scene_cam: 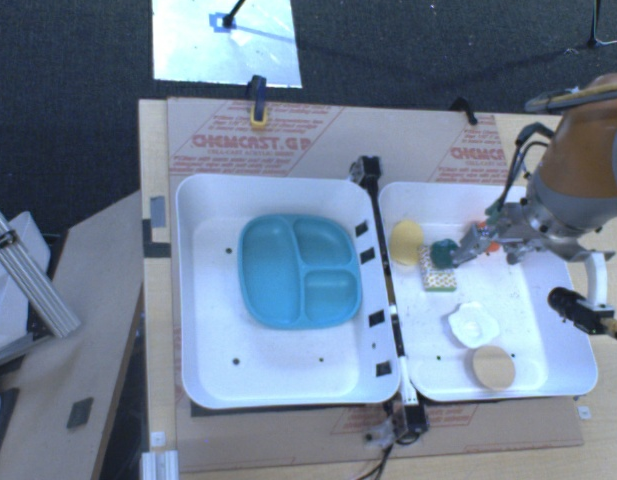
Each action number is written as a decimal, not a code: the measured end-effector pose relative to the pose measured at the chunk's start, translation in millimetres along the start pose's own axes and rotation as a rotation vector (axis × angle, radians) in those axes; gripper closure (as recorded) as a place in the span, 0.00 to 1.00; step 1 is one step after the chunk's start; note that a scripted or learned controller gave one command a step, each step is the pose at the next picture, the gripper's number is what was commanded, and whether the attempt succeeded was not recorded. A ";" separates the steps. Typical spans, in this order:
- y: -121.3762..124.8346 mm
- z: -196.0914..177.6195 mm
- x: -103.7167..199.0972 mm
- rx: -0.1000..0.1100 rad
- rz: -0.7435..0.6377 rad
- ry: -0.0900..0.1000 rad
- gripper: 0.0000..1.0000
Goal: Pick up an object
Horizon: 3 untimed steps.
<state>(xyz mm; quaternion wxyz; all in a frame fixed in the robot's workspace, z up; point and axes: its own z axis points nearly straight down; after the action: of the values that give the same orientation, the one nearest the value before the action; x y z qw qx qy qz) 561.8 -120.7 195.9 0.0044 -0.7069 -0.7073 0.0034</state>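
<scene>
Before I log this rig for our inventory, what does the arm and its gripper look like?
The arm is a rounded grey body with an orange band above the wrist and dark cables looping beside it. The gripper is slim grey metal with a small red mark.

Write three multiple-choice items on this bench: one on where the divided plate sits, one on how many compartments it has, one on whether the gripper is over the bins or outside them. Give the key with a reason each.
1. The blue divided plate lies in:
A. the left bin
B. the right bin
C. the cardboard beyond the bins

2. The plate's compartments number:
A. two
B. three
C. five

3. The gripper is:
A. outside both bins
B. over the left bin
C. over the right bin, near the teal object and the sponge

Key: 1 A, the plate lies flat in the left bin's middle. 2 B, ridges mark one large and two smaller sections. 3 C, its tip is inside the right bin's outline, by the teal object.
</scene>
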 end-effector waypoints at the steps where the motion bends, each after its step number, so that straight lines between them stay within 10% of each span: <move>1: 2.8 -6.3 0.2 -0.012 -0.002 -0.002 0.00; 3: 3.5 113.1 10.6 -0.008 -0.001 -0.001 0.00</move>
<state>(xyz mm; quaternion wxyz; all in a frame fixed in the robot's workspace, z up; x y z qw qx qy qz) 564.0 -109.9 82.7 0.0014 -0.7067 -0.7075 0.0008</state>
